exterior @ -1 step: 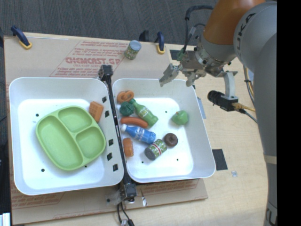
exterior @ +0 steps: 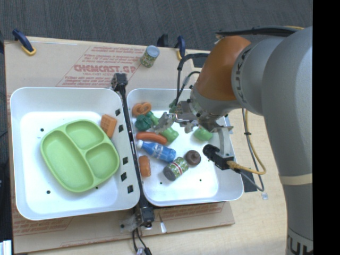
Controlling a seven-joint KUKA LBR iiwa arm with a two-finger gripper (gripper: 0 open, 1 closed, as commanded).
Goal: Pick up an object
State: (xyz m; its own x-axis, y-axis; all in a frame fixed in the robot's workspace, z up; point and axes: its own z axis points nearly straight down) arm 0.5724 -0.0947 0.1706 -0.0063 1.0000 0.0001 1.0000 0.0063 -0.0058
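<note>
We saw the gripper (exterior: pixel 183 118) low over the right bin (exterior: pixel 223 187), near its far side, apparently in the reaching step. Whether it was spread or pinching we could not tell. The candidates lay beneath and beside it: a green piece (exterior: pixel 170 135), a sausage (exterior: pixel 151 137), a blue bottle (exterior: pixel 158 151). Next, we judged, it needed to settle on one object and lift.

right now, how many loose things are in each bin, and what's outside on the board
Left bin: 2, the green divided plate and an orange block.
Right bin: at least 9, some partly hidden under the claw.
Outside on the board: 1, a small jar.
Total: at least 12.
</note>
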